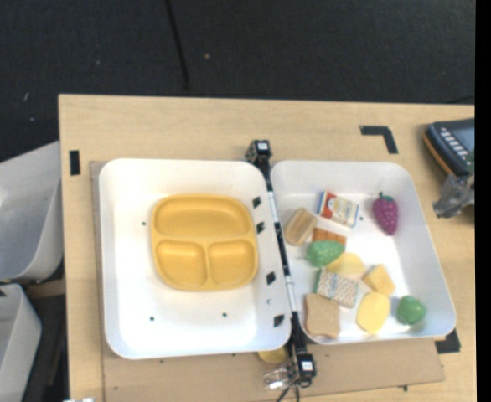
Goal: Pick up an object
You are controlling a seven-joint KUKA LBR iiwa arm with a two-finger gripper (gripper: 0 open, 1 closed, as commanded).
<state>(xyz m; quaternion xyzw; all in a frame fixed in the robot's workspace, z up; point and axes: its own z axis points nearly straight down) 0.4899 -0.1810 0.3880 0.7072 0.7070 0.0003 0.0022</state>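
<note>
Several small toy foods [346,262] crowd right bin [421,224].

A small grey piece, seemingly the gripper [453,196], juts in from the right edge, over the worktop; too little visible to tell its pose.

toy foods [346,262] jumbled in right bin [421,224].

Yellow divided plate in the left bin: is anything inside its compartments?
The yellow divided plate lies flat in the left bin. All three compartments, one long and two smaller, show only bare yellow surface. Whatever is beneath the plate is covered.
</note>
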